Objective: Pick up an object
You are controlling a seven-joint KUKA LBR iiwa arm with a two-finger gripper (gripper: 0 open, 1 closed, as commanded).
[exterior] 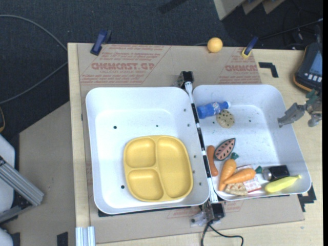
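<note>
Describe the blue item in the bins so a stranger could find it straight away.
Start at the right bin, the one crowded with small things. Look to its far left corner, beside the divider between the bins: the blue bottle lies there on its side, next to a speckled cookie. Nothing else in either bin is blue.

Fixed overhead cam, slanted, both bins (102,137).

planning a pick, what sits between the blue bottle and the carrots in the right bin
In the camera view, a round speckled cookie lies just below the blue bottle, then a dark oval leaf-like piece just above the carrots.
</note>
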